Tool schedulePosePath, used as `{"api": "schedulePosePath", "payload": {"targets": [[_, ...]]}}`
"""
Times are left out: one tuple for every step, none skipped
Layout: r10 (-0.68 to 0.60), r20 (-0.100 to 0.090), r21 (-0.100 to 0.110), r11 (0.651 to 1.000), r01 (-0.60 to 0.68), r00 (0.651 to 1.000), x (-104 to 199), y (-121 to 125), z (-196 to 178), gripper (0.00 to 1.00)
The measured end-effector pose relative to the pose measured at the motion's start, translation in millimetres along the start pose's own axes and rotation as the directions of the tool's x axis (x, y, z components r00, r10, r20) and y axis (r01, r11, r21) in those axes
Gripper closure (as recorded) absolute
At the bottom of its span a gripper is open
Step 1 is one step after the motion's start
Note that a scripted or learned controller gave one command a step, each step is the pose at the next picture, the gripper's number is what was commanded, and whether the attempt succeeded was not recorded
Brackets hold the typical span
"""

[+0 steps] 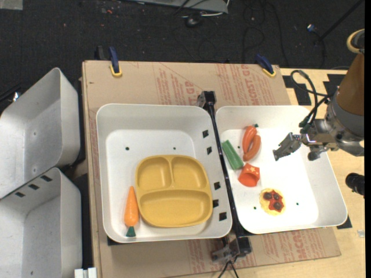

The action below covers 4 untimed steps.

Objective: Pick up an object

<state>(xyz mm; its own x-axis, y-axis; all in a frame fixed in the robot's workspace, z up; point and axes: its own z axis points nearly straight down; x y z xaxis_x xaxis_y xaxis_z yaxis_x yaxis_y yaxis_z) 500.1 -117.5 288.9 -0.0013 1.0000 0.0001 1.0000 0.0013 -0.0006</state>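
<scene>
The right bin (324,207) holds an orange-red sausage (250,142), a green stick (232,154), a red wedge-shaped piece (249,175) and a small yellow disc with red topping (272,201). My gripper (285,148) hangs over the right bin's middle. It is to the right of the sausage, apart from it, and above the disc. Nothing shows in its grasp. In the left bin (110,155) a yellow divided plate (174,190) lies beside an orange carrot (131,208).
The two bins meet at a dark divider (219,161) on a cardboard-covered bench (174,80). Two more white bins (35,155) sit off the bench to the left. The arm's cables (310,97) loop over the right bin's far right corner.
</scene>
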Motion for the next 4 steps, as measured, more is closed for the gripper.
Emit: {"api": "schedulePosePath", "payload": {"targets": [[0.002,-0.001,0.006,1.0,-0.002,1.0,6.0,3.2,62.1,0.0],[0.002,-0.001,0.004,1.0,-0.002,1.0,9.3,8.1,107.4,0.0],[0.003,-0.001,0.006,1.0,-0.003,1.0,15.2,3.6,169.7,0.0],[0.004,0.0,0.0,1.0,-0.004,1.0,14.8,5.1,156.1,1.0]]}}
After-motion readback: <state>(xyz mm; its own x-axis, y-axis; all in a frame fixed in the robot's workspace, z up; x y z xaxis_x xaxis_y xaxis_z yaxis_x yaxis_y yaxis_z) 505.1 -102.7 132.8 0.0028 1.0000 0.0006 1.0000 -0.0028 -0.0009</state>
